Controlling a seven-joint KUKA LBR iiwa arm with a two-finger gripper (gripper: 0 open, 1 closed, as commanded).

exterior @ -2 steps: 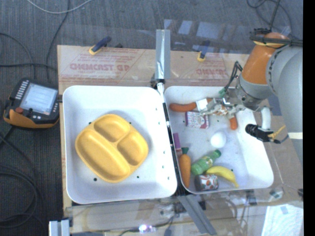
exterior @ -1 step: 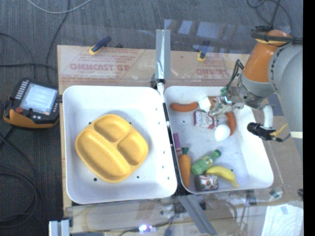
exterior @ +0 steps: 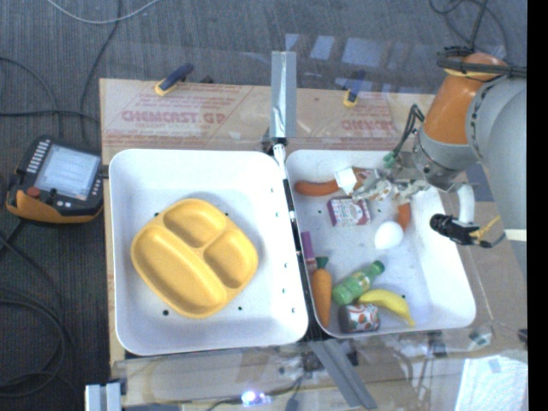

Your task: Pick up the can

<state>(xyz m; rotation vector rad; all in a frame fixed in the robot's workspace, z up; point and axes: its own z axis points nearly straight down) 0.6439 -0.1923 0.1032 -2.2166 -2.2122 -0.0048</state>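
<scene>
Here the can (exterior: 359,318) stands at the near edge of the right bin (exterior: 445,302), between a carrot (exterior: 322,294) and a banana (exterior: 388,303), with a green bottle (exterior: 357,282) just behind it. The end effector (exterior: 387,183) hovers well apart, over the bin's far end; I cannot tell its grip state.
</scene>
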